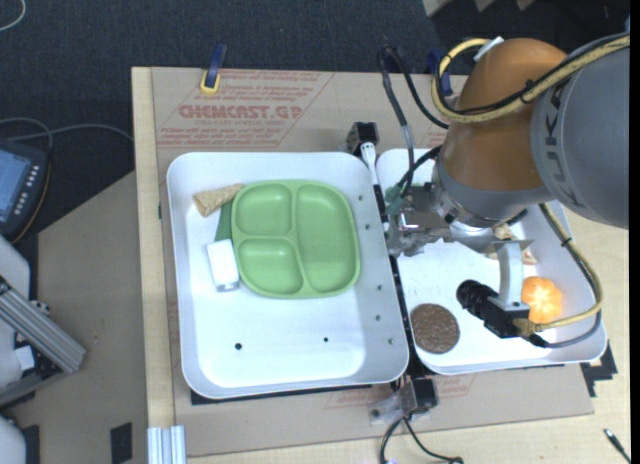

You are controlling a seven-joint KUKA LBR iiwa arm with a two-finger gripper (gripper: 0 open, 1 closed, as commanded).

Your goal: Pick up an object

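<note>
The arm [500,122] reaches in from the right and hangs over the upper left part of the right bin [455,274], its wrist close to the wall shared with the left bin [280,347]. The jaws are hidden under the wrist, so I cannot tell whether they are open or closed, and nothing shows held in them.

In the right bin a flat brown disc [436,326] lies near the front wall; being round, it has no long axis. A round orange thing [543,298] sits well apart from it, near the right wall.

In the left bin a green divided plate [300,237] lies flat. Its long compartment is on the right side and runs from the far wall toward the near one. A white block [222,263] touches the plate's left rim, with its long axis running the same way, slightly tilted. A tan wedge [215,198] lies by the plate's far left corner, its long axis crosswise and its narrow tip pointing right.

Both bins rest on the table [148,282].
</note>
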